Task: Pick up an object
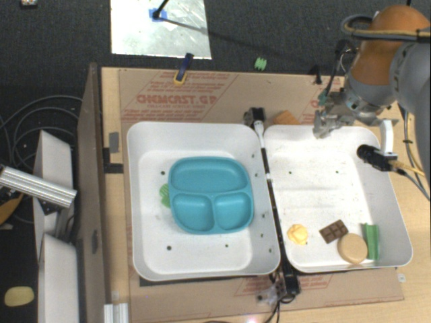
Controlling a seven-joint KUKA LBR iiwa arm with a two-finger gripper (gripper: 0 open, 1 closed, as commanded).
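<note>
Two white bins (145, 180) sit on brown board over dark carpet; the gripper (324, 125) hangs above the right bin's far edge; a yellow piece (297, 233) lies at its near edge.

two bins are set side by side on the table (202, 93). a divided tray (210, 194) is held in the left bin (145, 247), over a small item at its left edge. four small objects are clustered at the near edge of the right bin (323, 180).
</note>
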